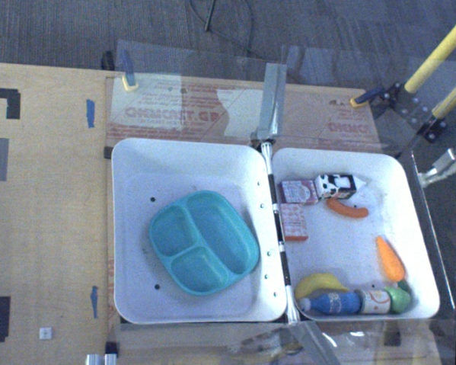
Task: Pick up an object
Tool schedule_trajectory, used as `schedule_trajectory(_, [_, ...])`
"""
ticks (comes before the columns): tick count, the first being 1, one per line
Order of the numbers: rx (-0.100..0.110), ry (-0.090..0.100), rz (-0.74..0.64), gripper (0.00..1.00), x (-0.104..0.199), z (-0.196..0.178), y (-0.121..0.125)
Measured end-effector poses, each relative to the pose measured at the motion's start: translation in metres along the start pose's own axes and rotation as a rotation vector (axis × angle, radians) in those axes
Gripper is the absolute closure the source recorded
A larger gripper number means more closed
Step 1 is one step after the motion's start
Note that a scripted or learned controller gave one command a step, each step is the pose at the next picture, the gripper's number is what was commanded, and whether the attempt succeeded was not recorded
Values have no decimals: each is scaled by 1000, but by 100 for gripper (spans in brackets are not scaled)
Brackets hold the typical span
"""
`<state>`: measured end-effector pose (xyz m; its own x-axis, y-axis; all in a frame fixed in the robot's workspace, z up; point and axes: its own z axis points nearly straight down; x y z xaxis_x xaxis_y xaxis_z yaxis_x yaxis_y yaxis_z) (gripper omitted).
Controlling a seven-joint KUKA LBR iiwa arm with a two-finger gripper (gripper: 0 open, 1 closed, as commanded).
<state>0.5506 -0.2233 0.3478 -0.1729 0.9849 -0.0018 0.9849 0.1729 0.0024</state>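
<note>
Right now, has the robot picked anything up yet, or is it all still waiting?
Nothing looks done. The teal plate lies alone in the left bin. The carrot, hot dog, banana and blue bottle all lie in the right bin. Nothing is in hand. The whole pick remains.

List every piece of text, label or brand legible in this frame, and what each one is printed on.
Red lettering on the left cardboard panel behind the bins: blurred, not readable with confidence.
Red lettering on the right cardboard panel: partly hidden and blurred, unreadable.
Two small reddish packets in the right bin: print too small to read.
Blue bottle label: unreadable.
Teal divided plate: no text.
</note>
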Motion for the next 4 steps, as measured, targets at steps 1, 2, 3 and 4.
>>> schedule_trajectory(1, [-1, 0, -252, 0, 2, 161, -5])
schedule_trajectory(2, [-3, -1, -238, 0, -4, 180, 16])
schedule_trajectory(3, [-5, -3, -234, 0, -13, 242, 70])
schedule_trajectory(4, [-2, -2, -218, 0, -20, 198, 115])
